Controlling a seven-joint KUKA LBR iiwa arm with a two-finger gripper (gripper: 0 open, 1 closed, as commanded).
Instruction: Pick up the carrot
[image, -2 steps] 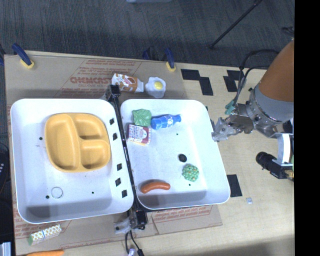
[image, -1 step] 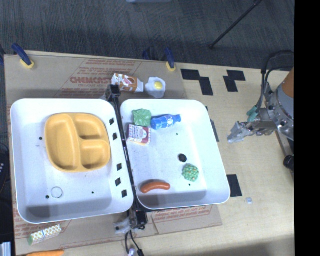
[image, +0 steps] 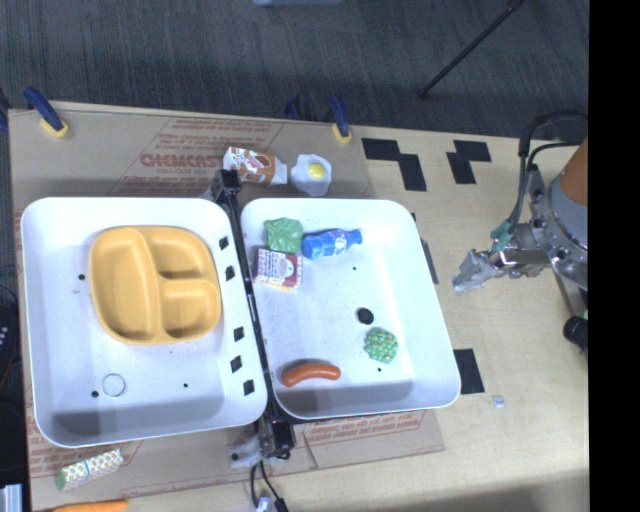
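I see the carrot (image: 310, 374) lying near the front wall of the right bin (image: 425, 300), just left of the green ball (image: 380, 345). My gripper (image: 470, 272) hovers outside that bin's right rim, well apart from it, holding nothing; I cannot tell how its jaws stand.

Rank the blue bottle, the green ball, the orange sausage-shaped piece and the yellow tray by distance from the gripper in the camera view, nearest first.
From the gripper, which is outside the bins on the right:
1. Green ball, right bin, lower right area.
2. Blue bottle, right bin, upper middle.
3. Orange sausage-shaped piece, right bin, near the bottom edge.
4. Yellow tray, left bin.
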